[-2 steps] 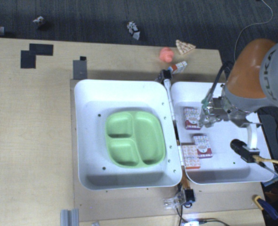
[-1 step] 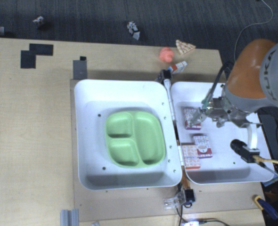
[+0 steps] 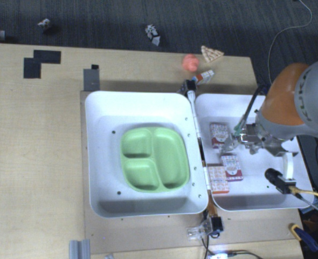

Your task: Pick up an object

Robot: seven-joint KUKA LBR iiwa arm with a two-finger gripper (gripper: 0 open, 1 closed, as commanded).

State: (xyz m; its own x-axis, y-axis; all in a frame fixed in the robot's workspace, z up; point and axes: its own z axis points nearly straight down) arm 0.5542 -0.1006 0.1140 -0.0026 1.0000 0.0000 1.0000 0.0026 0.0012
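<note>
Wooden worktop [image 3: 35,144] holds two white bins, a green tray [image 3: 153,158] in one, and small cards [image 3: 226,169] at six o'clock from the end effector [image 3: 240,136], grip unclear.

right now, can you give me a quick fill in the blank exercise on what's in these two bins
1. The green tray lies in the ____ bin.
2. The green tray has ____ compartments.
3. The end effector is over the ____ bin, near the small packets.
4. The pink ball rests on the ____, outside both bins.

Missing words: left; three; right; bench
</note>
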